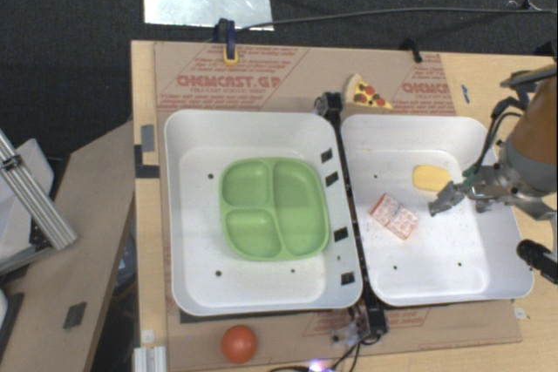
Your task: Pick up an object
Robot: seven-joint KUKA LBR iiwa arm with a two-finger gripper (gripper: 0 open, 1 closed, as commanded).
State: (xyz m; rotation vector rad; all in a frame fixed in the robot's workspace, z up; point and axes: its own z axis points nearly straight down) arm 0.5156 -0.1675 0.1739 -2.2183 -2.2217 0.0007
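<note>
Two shallow white plastic bins sit side by side on the bench. From the overhead camera, the left bin (pixel 187 213) holds a pale green divided plastic tray (pixel 274 207). My gripper (pixel 446 198) hangs low over the right bin (pixel 436 274), reaching in from the right — whether my fingers are spread or pressed together I cannot tell. Just beside the tip lies a small round yellow object (pixel 431 178); a pink-and-white patterned packet (pixel 394 216) lies near it, lower left. An orange ball (pixel 238 343) rests outside the bins at the front edge — a toy pizza slice (pixel 367 93) lies behind them.
</note>
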